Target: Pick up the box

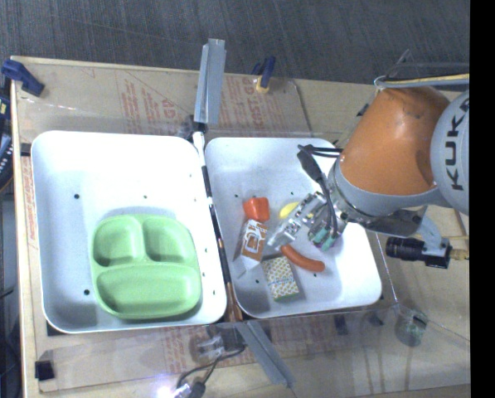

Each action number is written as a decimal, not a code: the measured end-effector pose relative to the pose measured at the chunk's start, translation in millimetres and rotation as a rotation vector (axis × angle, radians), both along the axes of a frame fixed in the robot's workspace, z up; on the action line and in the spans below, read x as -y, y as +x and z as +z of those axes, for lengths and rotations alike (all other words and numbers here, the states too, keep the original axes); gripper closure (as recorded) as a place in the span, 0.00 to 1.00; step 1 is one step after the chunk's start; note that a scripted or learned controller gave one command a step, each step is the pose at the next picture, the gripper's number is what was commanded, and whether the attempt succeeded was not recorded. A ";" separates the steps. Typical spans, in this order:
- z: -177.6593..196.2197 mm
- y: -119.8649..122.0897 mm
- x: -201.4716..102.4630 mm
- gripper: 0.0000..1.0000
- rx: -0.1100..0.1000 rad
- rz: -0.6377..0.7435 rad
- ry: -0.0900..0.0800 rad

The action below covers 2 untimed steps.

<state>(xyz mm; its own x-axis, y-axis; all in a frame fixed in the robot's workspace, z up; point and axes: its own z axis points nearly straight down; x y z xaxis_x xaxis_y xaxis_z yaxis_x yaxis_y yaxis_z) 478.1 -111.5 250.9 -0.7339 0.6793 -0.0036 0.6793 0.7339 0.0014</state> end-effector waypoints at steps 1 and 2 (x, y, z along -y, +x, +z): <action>61.3 4.5 -59.9 1.00 0.000 0.172 0.000; 52.9 3.9 -45.0 1.00 -0.004 0.579 -0.001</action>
<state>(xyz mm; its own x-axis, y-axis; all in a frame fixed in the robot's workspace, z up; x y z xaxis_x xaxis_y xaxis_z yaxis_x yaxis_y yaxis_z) 482.0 -66.5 303.9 -0.9859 0.1672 -0.0009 0.1672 0.9859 -0.0010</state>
